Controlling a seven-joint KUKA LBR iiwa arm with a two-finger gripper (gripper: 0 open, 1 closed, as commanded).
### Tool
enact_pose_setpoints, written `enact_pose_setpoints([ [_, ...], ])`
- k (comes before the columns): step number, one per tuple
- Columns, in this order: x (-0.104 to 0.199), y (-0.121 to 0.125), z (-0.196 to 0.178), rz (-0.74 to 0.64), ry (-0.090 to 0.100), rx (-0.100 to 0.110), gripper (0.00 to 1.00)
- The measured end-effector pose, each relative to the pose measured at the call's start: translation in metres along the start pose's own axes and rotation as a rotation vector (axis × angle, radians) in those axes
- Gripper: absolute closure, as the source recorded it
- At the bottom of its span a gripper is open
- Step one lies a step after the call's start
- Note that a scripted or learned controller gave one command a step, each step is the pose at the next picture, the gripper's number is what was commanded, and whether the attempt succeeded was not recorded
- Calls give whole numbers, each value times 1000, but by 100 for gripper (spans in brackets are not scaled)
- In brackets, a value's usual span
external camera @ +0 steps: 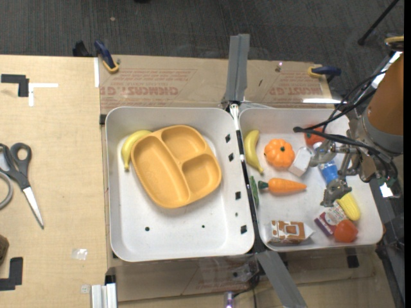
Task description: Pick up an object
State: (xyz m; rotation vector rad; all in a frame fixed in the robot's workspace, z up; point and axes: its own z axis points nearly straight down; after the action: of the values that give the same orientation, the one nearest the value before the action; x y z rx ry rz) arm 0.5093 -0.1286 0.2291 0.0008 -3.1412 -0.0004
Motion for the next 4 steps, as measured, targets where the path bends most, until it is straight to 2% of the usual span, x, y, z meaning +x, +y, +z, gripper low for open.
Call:
enact_pose_setpoints([
  [1,-70,30,123,-106,0,-1,0],
  [2,-15,21,139,31,0,0,0],
  [3,-93,5,138,163,-1,0,0],
  [4,-139,17,137,410,-4,1,0],
])
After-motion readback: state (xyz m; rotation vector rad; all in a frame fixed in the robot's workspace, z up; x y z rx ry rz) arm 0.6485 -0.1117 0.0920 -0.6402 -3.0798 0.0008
